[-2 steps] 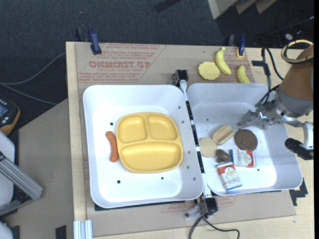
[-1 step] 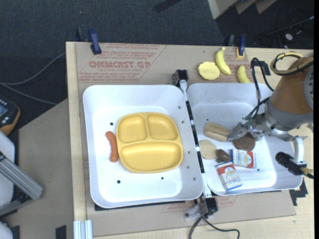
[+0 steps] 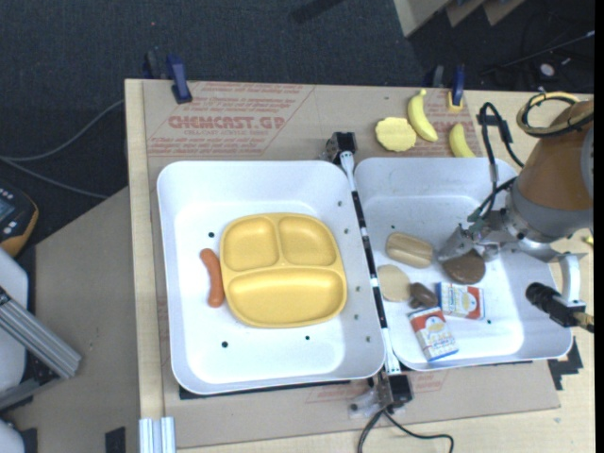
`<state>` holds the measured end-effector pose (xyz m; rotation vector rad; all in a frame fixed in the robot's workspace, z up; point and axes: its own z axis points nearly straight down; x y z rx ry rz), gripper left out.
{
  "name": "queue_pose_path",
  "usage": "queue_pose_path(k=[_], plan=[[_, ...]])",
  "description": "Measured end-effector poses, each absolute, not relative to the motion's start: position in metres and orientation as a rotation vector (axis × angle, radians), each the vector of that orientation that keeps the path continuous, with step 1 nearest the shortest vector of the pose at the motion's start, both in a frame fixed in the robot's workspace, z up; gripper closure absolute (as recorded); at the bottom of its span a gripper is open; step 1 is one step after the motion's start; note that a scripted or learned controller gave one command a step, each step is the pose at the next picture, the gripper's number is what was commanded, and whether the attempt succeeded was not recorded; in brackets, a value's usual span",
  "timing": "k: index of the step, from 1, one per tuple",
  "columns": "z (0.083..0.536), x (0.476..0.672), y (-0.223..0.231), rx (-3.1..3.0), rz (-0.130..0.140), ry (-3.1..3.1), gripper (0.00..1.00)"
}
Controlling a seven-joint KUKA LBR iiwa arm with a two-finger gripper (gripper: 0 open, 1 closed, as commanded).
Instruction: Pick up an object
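Observation:
The right bin holds several small items. A tan bread-shaped piece lies at its left, with a pale round biscuit and a small dark brown lump below it. A brown round piece sits mid-bin. Two small red-and-white cartons lie toward the front. My gripper hangs low over the middle of this bin, just above the brown round piece and to the right of the bread-shaped piece. The grey arm enters from the right.
The left bin holds a yellow divided plate and an orange sausage beside it. Behind the right bin, on the bench, lie two toy bananas and a yellow lump. Black cables run near the arm.

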<state>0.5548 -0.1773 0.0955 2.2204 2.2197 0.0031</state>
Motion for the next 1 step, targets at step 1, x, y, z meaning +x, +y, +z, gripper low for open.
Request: queue_pose_path(k=[1], plan=[[0.1910,0.5791,-0.0787,2.204,0.016,2.229,1.00]])
